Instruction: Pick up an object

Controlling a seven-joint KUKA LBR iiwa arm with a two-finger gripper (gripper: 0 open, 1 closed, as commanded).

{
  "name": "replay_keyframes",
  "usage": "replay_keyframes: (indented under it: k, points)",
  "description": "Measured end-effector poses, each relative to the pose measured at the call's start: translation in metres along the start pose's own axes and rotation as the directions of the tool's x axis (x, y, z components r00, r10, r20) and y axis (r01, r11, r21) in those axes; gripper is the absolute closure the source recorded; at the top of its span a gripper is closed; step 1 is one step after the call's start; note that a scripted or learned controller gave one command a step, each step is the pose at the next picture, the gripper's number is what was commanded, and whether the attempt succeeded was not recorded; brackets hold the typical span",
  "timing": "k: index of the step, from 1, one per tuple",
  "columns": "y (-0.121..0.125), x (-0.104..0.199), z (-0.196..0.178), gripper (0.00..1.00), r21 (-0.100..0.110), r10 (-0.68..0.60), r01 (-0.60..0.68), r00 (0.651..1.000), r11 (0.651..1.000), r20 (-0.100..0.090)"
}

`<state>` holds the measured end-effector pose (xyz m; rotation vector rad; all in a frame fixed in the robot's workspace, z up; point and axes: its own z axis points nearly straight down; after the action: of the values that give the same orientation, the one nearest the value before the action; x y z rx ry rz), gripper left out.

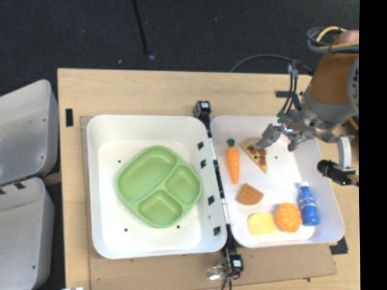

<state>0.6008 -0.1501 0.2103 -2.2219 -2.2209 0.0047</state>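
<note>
- Landmark: the pizza slice (pixel 256 154), a toy wedge lying flat in the right-hand bin (pixel 326 189), toward that bin's far side.
- The hand (pixel 279 136) sits just beyond and to the right of the pizza slice; one finger (pixel 268 139) slants down-left with its tip at or just over the slice's far crust edge. Contact cannot be confirmed.
- The second finger (pixel 296 141) stands well to the right of the slice, so the hand reads as spread wide, with nothing between the fingers.
- The slice's long axis runs from its crust, nearest the hand, to its point, which aims toward the near right of the bin.
- Judgement: the slice is the nearest candidate; it lies left of and below the hand's centre, so a short shift that way would be needed to straddle it.
- The arm (pixel 329 86) enters from the right of the slice, wrist tilted down toward the bin.
- Other candidates: carrot (pixel 233 164) just left of the slice; blue bottle (pixel 307 204) well nearer and to the right.
</note>
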Motion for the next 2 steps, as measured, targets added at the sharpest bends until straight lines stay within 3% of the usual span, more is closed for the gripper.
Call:
replay_keyframes:
  k: [2]
  points:
    - [-0.001, -0.002, 0.112, 0.00, 0.000, 0.001, -0.001, 1.000, 1.000, 0.000]
